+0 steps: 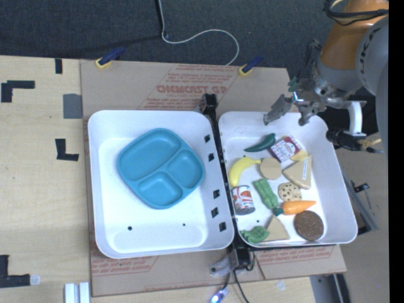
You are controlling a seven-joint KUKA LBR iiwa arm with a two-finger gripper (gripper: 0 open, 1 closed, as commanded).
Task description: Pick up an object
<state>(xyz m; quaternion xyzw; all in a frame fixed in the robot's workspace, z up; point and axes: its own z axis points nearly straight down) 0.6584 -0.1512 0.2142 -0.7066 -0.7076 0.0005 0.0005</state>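
My gripper (291, 113) hangs open above the far edge of the right bin (338, 169), with nothing between its two fingers. Just below it in that bin lie a dark green pepper (259, 143) and a red packet (284, 148). Further down are a yellow banana (240, 168), a small can (243, 199), a green pickle (266, 193), an orange carrot (297, 206), a cookie (289, 191), a brown round patty (308, 225) and several tan wedges (300, 172).
The left bin (107, 169) holds a blue divided plate (160, 167). Black clips run along the seam between the bins (215, 169). A white cable (189, 40) lies on the dark cloth behind the cardboard sheet.
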